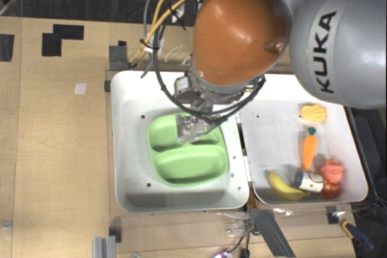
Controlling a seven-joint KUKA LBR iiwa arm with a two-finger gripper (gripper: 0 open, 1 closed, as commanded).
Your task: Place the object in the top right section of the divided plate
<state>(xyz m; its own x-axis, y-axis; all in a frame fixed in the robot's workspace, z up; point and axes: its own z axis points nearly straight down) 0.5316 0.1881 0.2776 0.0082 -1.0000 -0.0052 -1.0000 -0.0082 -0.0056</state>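
Camera view, looking down at a slant, puts the gripper (192, 127) over the upper part of the green divided plate (187, 166), its metal tip sitting right at the ridge between the plate's upper sections; whether anything is caught in it cannot be told, since the tip is small, blurred and partly hidden by the wrist above. That wrist, with its big orange band (239, 33), hangs directly over the plate's top right section and blocks most of it from sight, and dark and yellow cables (158, 21) loop out to the left of the wrist. The plate lies in the left white bin (124, 130), its long lower section in plain sight. The grey arm (338, 39) crosses the upper part of the right white bin (357, 190). In that right bin lie a yellow corn-like piece (314, 113) near the top, an orange carrot (309, 151) below it, a banana (284, 186) at the bottom, and a pinkish-red toy (332, 175) just right of the carrot's lower end, all well apart from the plate.
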